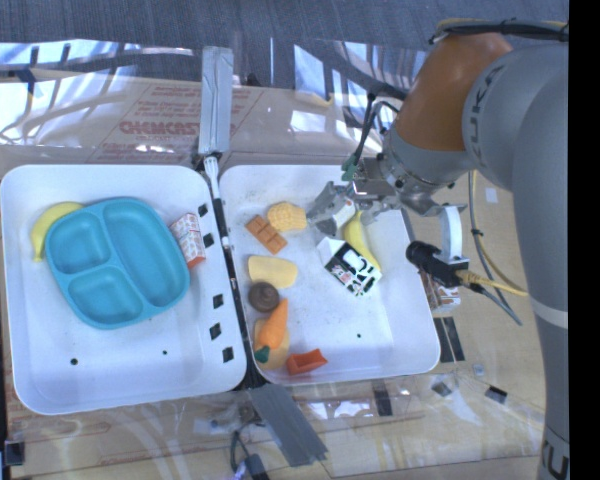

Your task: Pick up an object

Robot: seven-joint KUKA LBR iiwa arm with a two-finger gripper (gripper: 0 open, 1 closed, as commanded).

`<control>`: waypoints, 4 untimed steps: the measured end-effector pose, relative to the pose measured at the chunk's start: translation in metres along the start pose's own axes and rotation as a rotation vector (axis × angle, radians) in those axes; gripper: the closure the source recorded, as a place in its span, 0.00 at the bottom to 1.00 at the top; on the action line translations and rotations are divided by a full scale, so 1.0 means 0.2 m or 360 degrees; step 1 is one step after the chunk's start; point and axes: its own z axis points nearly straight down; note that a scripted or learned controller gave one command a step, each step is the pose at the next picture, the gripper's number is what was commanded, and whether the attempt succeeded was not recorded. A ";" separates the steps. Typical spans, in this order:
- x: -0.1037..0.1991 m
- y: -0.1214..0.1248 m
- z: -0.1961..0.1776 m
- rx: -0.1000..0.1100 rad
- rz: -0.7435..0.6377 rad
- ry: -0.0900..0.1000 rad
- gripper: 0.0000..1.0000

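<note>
end effector [342,208] over right bin [405,318], banana [357,238] partly hidden

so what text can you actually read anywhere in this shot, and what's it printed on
"CHEMCAST", red letters on the brown paper-covered sheet behind the left bin; the smaller red lines above it are too blurred to read.
Black-and-white carton in the right bin: bold markings, not legible.
Small red-and-white pack by the blue tray: print too small to read.

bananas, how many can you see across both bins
2. One banana lies in the left bin, partly under the blue divided plate. The other banana is in the right bin, beside the black and white carton, just below the gripper. More could be hidden under the arm.
</note>
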 end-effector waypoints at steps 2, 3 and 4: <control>-0.30 -0.03 0.61 -0.0045 0.0377 -0.0001 0.00; -0.30 -0.03 0.59 -0.0028 0.0373 0.0002 1.00; 0.11 -0.16 -0.03 -0.0023 0.0324 0.0002 1.00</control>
